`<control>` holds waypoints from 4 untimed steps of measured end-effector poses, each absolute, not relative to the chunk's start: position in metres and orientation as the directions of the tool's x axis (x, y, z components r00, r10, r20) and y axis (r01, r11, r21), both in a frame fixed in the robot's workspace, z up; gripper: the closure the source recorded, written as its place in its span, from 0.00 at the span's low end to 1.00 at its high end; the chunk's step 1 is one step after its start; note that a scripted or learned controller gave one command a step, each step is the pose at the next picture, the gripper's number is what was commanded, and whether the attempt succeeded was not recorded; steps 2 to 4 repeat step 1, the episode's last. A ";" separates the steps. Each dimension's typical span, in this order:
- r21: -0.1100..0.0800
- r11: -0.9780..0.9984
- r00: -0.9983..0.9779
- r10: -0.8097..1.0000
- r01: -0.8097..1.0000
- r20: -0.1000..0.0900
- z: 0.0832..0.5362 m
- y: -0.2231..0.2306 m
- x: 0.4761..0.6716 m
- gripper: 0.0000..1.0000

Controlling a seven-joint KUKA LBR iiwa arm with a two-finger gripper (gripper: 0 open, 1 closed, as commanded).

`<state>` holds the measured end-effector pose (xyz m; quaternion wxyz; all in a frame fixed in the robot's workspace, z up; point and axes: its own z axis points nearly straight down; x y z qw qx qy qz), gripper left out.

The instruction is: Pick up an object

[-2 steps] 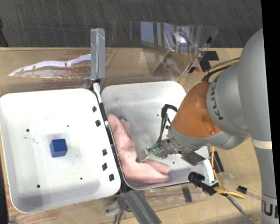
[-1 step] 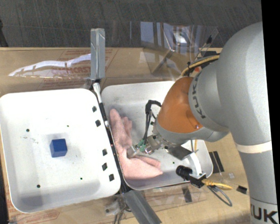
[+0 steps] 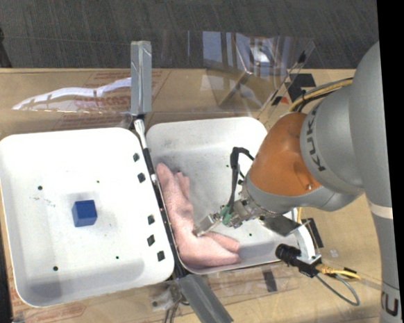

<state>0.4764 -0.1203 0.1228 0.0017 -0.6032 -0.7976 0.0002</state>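
A pink cloth (image 3: 187, 218) lies crumpled along the left wall of the right bin (image 3: 207, 132). A blue cube (image 3: 84, 212) sits alone near the middle of the left bin (image 3: 61, 144). My gripper (image 3: 206, 227) reaches down from the grey and orange arm on the right. Its tips are at the lower part of the pink cloth, touching or just above it. The view is too small to tell how the tips stand or whether any cloth is between them.
A grey divider (image 3: 150, 189) with black clips runs between the two bins. Clear plastic sheeting (image 3: 250, 63) stands behind the right bin. The arm's orange wrist (image 3: 286, 164) covers the right bin's right side.
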 end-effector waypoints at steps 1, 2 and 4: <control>-0.001 0.349 -0.349 0.937 0.937 0.001 0.097 -0.132 0.513 0.00; -0.001 0.349 -0.349 0.937 0.937 0.001 0.097 -0.132 0.513 0.00; -0.001 0.349 -0.349 0.937 0.937 0.001 0.097 -0.132 0.513 0.00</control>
